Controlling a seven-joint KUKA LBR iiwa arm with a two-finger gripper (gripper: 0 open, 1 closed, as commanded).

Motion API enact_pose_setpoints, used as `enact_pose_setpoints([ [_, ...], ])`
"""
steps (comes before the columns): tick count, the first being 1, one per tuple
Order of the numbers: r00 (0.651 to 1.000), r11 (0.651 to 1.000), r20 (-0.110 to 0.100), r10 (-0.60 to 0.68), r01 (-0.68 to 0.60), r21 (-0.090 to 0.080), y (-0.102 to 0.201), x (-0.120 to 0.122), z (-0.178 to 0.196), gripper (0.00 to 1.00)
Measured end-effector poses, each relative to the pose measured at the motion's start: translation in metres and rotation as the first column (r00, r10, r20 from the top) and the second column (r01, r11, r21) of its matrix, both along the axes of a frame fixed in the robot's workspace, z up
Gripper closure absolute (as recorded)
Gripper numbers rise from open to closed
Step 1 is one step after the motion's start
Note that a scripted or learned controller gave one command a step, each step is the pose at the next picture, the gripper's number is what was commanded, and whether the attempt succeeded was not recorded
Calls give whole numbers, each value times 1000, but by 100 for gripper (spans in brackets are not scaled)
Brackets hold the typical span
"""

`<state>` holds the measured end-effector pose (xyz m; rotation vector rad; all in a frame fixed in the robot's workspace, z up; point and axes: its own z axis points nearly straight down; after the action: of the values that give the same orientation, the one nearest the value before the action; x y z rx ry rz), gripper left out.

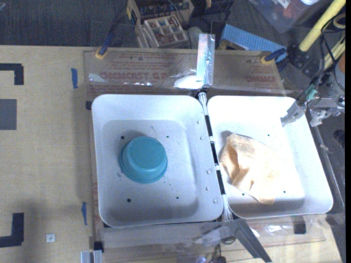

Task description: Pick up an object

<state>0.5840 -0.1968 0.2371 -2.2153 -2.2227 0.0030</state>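
Two white bins: blue bowl centred left, cloth right, margins open.

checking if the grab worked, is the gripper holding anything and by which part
Nothing is held. The gripper sits at the right bin's upper right edge, apart from the tan cloth and the blue bowl.

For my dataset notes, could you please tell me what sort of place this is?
Probably a robotics lab workbench: two white bins taped to a wooden bench, an end effector at the right bin's edge, cluttered crates behind.
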Motion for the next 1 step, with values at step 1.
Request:
enact_pose_setpoints([
  [1,1000,1000,0,28,-28,-1,67,19,-86,0],
])
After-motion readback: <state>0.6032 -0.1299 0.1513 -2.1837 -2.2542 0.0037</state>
